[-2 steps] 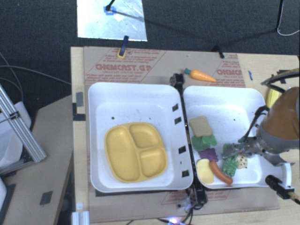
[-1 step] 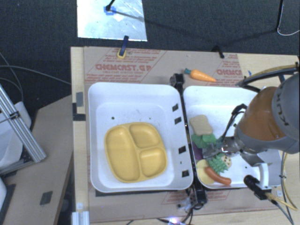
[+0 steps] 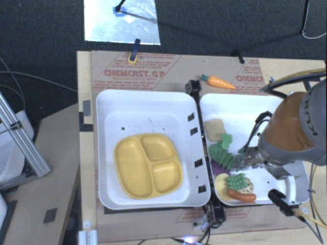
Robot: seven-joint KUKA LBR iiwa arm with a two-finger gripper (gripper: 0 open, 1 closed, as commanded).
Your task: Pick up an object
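Observation:
The right bin (image 3: 240, 111) holds toy food: a tan bread slice (image 3: 214, 129), a green ridged piece (image 3: 220, 149) lying on a purple piece (image 3: 223, 163), and a green leafy piece (image 3: 236, 180) with a red sausage (image 3: 241, 195) near the front wall. My gripper (image 3: 244, 160) is low in this bin, just right of the green and purple pieces and above the leafy piece. The grey arm with its orange band (image 3: 286, 129) covers the bin's right half. Nothing shows as lifted.
The left bin (image 3: 148, 97) carries a yellow divided plate (image 3: 147, 165). An orange carrot (image 3: 218, 82) lies on the cardboard behind the bins. A blue and yellow clip (image 3: 134, 52) sits at the cardboard's far edge.

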